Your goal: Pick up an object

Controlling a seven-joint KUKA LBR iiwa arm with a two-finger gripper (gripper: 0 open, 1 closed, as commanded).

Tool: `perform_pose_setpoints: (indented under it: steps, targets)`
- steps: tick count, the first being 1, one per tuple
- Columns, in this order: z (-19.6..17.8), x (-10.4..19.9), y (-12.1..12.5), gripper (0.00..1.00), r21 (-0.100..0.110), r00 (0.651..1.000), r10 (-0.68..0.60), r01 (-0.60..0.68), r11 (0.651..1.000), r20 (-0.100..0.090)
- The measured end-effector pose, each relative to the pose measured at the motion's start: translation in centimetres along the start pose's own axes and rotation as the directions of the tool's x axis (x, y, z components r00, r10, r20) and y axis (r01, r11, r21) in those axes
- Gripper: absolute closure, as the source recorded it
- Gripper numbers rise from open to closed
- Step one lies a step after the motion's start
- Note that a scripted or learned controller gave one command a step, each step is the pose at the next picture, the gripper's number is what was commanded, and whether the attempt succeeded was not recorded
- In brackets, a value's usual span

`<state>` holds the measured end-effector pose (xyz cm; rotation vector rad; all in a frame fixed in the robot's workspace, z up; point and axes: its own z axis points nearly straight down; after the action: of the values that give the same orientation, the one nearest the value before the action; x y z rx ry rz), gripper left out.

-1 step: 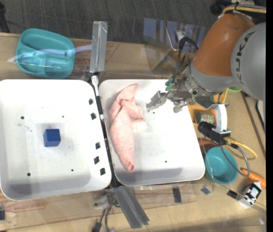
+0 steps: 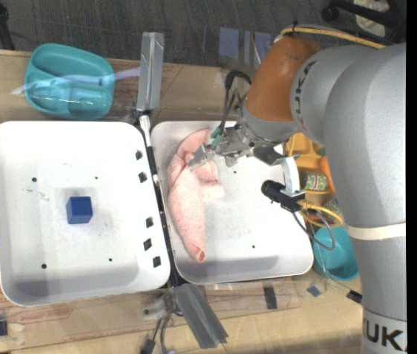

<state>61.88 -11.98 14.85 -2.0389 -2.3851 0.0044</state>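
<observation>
Arm: I see the grey arm (image 2: pixel 356 161) reaching in from the right, its orange band (image 2: pixel 278 80) above the right bin.
Jaws: the gripper (image 2: pixel 219 150) sits low over the upper part of the right bin, right at the top of the pink cloth; I cannot tell from here whether they are open or closed, or whether any cloth is between them.
Pink cloth: the pink cloth (image 2: pixel 186 198) lies in the right bin (image 2: pixel 267 260) along its left wall, bunched at the top and trailing down toward the near edge.
Blue cube: a small blue cube (image 2: pixel 80 209) rests alone in the left bin (image 2: pixel 16 271), well apart from the arm.
Tabletop: a teal plastic container (image 2: pixel 68 80) lies behind the left bin.
</observation>
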Motion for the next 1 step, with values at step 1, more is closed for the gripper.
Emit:
perform_pose_setpoints:
  steps: [1]
  targets:
    - [5.55, -2.23, -0.92, 0.00, -0.005, 1.000, 0.005, -0.005, 1.000, 0.002]
